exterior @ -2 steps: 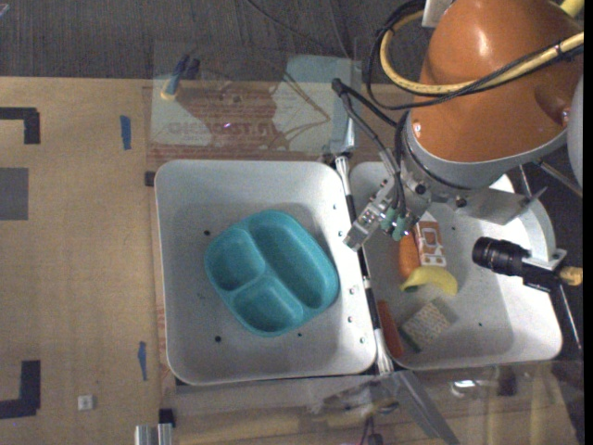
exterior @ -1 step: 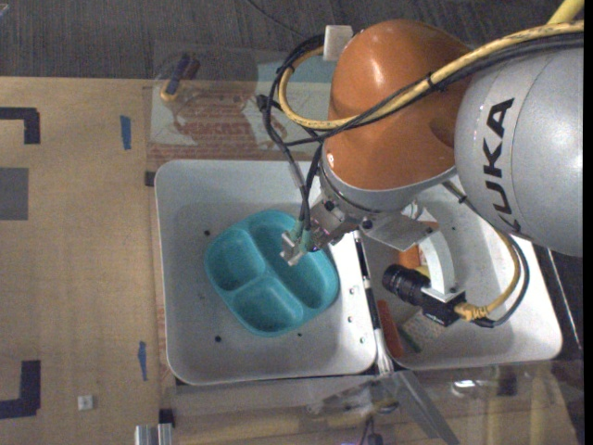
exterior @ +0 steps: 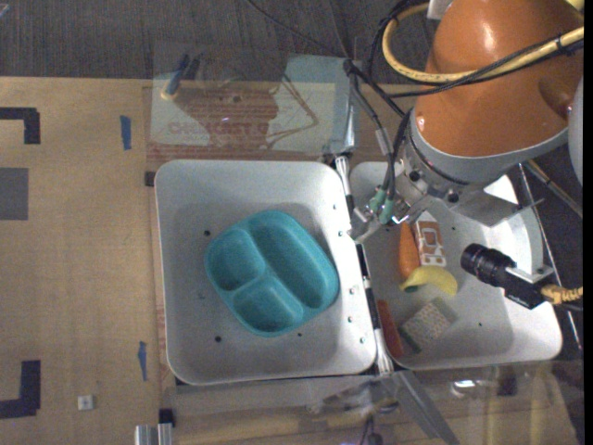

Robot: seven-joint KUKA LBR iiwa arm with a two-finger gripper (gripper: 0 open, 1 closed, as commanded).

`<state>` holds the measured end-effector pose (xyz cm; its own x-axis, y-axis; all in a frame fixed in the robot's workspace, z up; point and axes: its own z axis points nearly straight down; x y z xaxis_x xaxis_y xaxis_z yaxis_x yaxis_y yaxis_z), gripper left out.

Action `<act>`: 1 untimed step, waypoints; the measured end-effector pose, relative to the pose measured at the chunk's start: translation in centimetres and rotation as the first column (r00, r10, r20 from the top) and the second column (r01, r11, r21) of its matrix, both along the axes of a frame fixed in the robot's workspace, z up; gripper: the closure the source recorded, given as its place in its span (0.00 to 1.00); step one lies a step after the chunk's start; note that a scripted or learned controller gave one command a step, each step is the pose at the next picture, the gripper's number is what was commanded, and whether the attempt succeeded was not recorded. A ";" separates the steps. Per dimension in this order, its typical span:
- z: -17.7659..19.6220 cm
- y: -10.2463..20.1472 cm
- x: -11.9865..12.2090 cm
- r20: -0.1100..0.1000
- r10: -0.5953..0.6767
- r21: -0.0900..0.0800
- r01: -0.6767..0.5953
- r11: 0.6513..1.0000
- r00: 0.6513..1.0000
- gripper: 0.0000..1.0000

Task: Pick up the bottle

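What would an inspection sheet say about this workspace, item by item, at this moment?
Surface: brown bench bearing a left bin and a right bin, both white.
Job's things: orange bottle with a pale label, lying in the right bin.
Clutter: teal divided plate in the left bin; yellow piece, speckled pad and reddish strip in the right bin.
Grippers: gripper hangs over the bins' shared edge, close to the bottle's far end.
Cables: black cables on the floor behind.
Surroundings: blue tape marks; clear sheet behind the left bin.
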<state>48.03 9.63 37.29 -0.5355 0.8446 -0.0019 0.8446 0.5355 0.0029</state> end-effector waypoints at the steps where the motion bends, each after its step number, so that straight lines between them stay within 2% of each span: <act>1: -4.9 6.8 -0.2 -0.006 -0.218 -0.001 0.218 0.976 0.976 1.00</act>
